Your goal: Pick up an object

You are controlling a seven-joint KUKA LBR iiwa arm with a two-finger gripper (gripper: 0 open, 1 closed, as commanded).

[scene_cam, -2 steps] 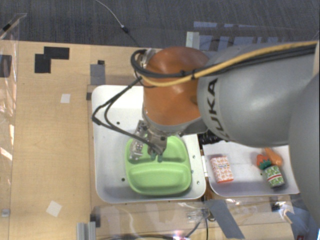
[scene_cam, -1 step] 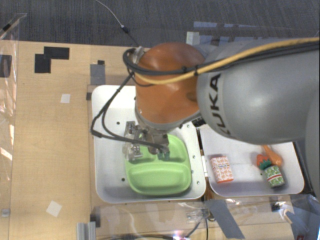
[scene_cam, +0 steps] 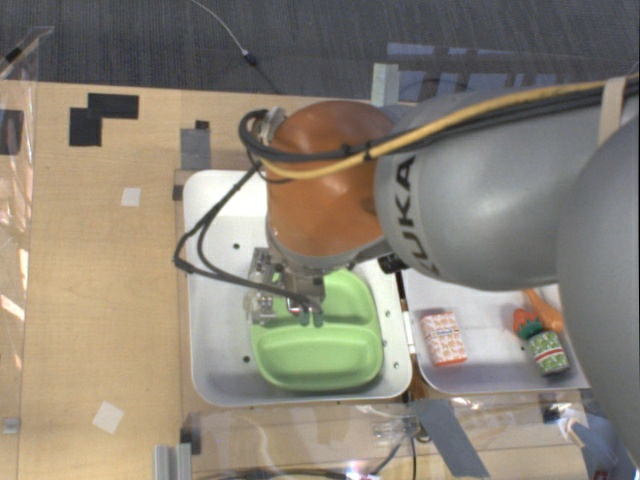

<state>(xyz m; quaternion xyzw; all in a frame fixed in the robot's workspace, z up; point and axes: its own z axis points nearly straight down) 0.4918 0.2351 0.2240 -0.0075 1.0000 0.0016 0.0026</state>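
A single fixed camera looks down on the bench (scene_cam: 90, 298) from above, tilted so that the far edge and a strip of dark carpet (scene_cam: 300, 18) sit along the top of the frame. It stands close enough that the left bin (scene_cam: 215, 268) fits whole while the right bin (scene_cam: 490, 363) is cut off by the arm (scene_cam: 480, 198), which enters from the right and looms large, nearest the lens. The bench's near edge runs along the bottom.

Light-green rounded tray (scene_cam: 322, 350), flat in left bin's near right part
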